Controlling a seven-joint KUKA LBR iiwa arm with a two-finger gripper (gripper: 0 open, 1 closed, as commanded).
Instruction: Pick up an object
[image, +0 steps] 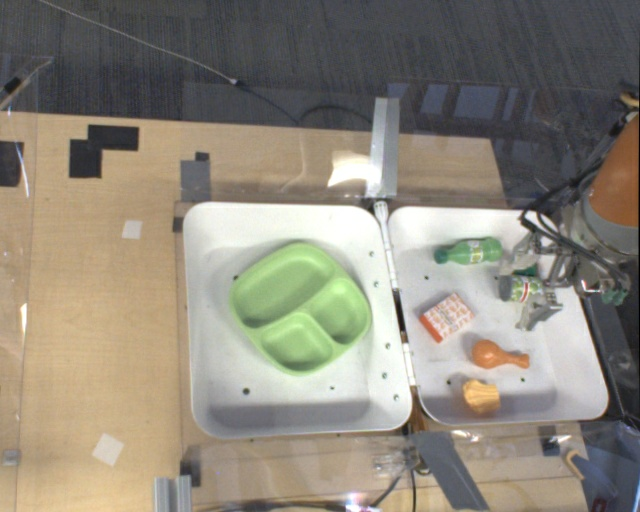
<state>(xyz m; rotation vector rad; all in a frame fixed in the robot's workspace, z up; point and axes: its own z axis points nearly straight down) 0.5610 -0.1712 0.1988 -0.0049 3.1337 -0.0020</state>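
Camera view from above shows the jaws (530, 287) low in the right bin (590, 395), seemingly closed around a small green-labelled can (519, 288); I judge it a grasp, not yet a lift. Nearby lie a green bottle (468, 252), a red-white carton (446, 316) and an orange gourd (497, 355). A green divided tray (300, 305) sits in the left bin (205, 400).

Grey arm with an orange band

Above the right bin (598, 400), the arm (612, 205) shows an orange band, black cables looping alongside, and a silvery metal gripper (532, 290).
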